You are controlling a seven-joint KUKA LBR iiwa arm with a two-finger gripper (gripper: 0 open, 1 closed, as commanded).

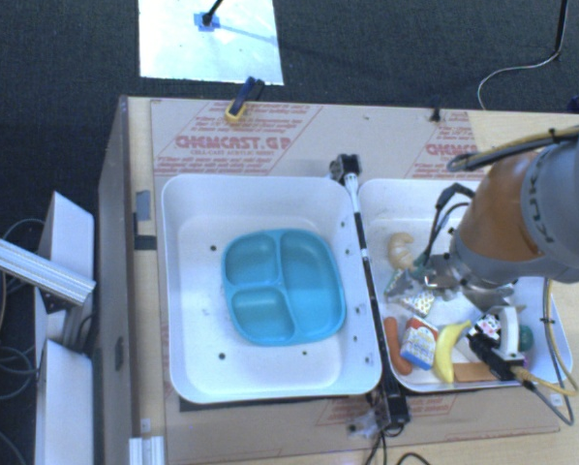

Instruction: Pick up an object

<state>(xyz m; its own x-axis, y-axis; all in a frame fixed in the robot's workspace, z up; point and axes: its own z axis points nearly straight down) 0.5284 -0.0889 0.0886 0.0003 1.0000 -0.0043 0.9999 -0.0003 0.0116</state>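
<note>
Seemingly nothing is lifted yet: the gripper (412, 286) hangs low in the right bin (386, 201) beside the banana (447, 349); jaw state unreadable.

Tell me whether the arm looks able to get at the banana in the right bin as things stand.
Probably yes. The banana lies uncovered near the front of the right bin, just below the gripper, though a small carton lies against its left side.

gripper (412, 284) over cluttered right bin (386, 194)
</note>
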